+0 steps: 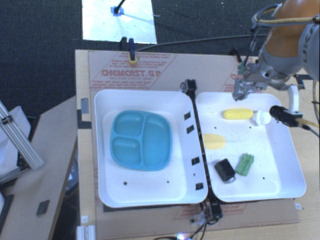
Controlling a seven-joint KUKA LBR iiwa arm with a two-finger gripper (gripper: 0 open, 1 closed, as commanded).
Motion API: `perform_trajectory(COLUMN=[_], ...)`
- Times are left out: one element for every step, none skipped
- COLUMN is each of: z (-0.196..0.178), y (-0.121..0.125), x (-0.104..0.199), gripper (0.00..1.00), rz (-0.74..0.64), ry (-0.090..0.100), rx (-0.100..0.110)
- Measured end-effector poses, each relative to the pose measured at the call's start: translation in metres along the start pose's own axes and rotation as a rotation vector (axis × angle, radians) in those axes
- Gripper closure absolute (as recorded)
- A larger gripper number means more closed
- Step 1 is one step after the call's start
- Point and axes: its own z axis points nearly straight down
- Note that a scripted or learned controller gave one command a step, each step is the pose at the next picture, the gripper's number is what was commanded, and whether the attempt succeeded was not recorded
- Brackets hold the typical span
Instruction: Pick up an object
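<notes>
Gripper [243, 95] hovers at right bin's [295, 174] back edge, nothing seen held; yellow corn-like piece [238, 114] just below it; pale yellow piece [214, 141], black block [225, 170], green piece [245, 164] farther below.

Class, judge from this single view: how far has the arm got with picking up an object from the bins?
Done: the gripper has reached the right bin, near its far edge. In hand: it hangs just above the yellow corn-shaped piece, with nothing seen between its fingers. Left: the grasp and lift themselves. The corn piece, yellow wedge, green block and black object all lie on the bin floor; the blue plate lies in the left bin.
</notes>
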Motion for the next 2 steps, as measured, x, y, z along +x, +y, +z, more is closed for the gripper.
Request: perform_trajectory(z=[0.007,0.012], y=[0.002,-0.001], x=[0.063,0.114], gripper=[1.0,1.0], rz=[-0.001,0.002], ry=[0.001,0.0], rx=[0.0,0.001])
